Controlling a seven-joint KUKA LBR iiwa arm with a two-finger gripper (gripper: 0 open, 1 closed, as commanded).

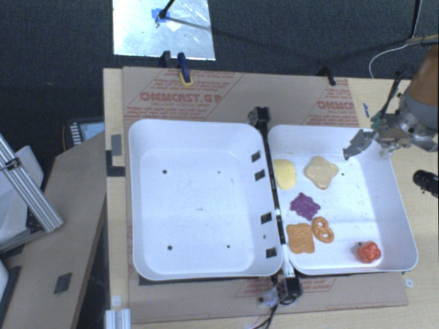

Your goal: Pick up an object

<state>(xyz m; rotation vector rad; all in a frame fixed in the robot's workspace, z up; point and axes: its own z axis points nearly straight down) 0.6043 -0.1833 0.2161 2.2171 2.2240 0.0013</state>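
Nearest the camera, the red piece [368, 251], orange slab [300, 238] and pretzel [323, 229] lie in the right bin [401, 214]; beyond them are the purple piece [304, 205], yellow oval [285, 174], long axis near-to-far, and cream piece [321, 172]. Approach step: the pincer [354, 147] hangs over the far rim, pinching nothing, spread undeterminable. Next: descend onto one piece.

Two white bins [199, 132] sit side by side; the right bin [384, 190] contains six small items [304, 205], each of a different kind.

Bright, even light; slightly soft focus
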